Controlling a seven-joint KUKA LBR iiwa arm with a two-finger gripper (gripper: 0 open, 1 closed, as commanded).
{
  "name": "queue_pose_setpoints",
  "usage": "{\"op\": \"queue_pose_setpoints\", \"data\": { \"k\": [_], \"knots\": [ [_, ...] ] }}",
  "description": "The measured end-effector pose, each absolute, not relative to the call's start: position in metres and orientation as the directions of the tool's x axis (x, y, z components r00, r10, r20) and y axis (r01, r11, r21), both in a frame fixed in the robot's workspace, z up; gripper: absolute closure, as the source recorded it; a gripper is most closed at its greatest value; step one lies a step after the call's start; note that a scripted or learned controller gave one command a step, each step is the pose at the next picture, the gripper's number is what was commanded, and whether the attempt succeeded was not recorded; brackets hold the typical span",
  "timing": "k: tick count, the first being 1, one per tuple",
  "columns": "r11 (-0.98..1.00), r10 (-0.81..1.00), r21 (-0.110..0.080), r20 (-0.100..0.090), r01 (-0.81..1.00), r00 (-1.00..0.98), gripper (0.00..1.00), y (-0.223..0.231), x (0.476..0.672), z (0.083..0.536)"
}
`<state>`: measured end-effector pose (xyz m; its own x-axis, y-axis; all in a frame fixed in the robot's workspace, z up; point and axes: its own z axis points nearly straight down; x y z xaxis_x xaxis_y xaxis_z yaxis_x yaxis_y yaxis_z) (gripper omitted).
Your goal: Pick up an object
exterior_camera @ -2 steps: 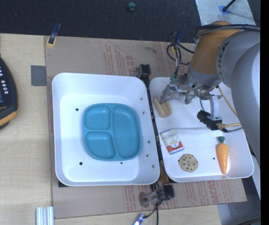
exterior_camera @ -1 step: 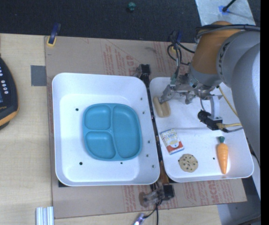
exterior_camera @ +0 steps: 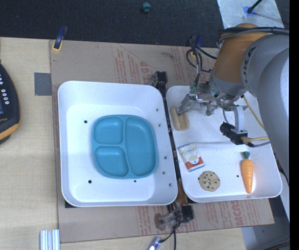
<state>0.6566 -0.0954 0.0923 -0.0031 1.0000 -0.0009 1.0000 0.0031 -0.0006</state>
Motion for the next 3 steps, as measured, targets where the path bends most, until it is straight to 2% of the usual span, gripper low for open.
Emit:
{"op": "queue_pose_setpoints", "data": {
  "k": [2, 3],
  "knots": [
    [0.004, 1.000, -0.002, -0.001, 1.000, -0.004, 0.00, -0.093, 0.656, 0.092],
    [0.007, 1.000, 0.001, 0.000, 1.000, -0.007, 1.00, -0.093, 0.658, 0.104]
  ]
}}
